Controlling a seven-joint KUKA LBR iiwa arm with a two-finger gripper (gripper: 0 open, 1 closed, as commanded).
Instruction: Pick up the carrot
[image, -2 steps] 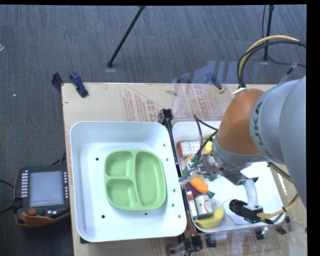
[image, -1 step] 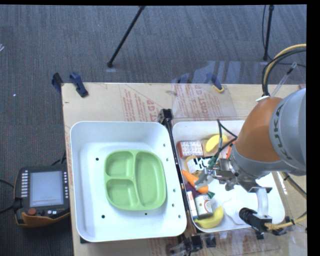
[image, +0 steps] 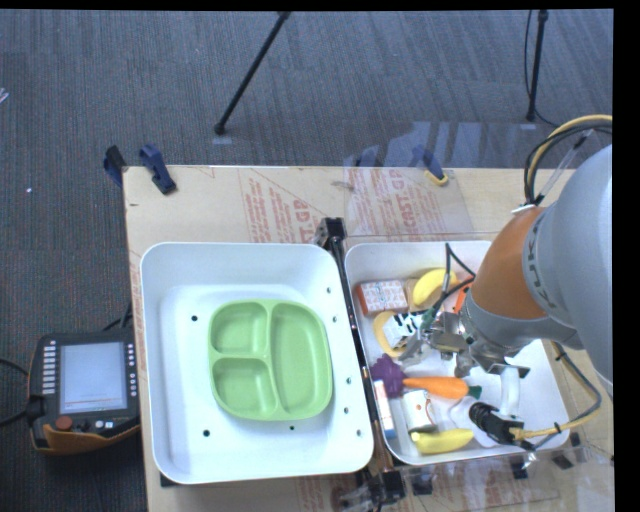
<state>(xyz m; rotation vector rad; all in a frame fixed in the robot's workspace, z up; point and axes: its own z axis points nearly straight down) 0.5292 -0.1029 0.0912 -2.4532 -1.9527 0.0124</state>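
Observation:
The carrot (image: 436, 385) is orange with a green stub at its right end. It lies flat in the right bin (image: 545, 395), near the bin's middle. My gripper (image: 440, 336) hangs over that bin, just above the carrot in the view and apart from it. The grey arm with its orange band (image: 510, 270) hides the bin's right part.
Around the carrot lie a purple item (image: 387, 373), a banana (image: 443, 440), a white block (image: 415, 408), a yellow fruit (image: 431, 288) and a pink box (image: 382, 296). The left bin (image: 170, 300) holds a green divided plate (image: 270, 360).

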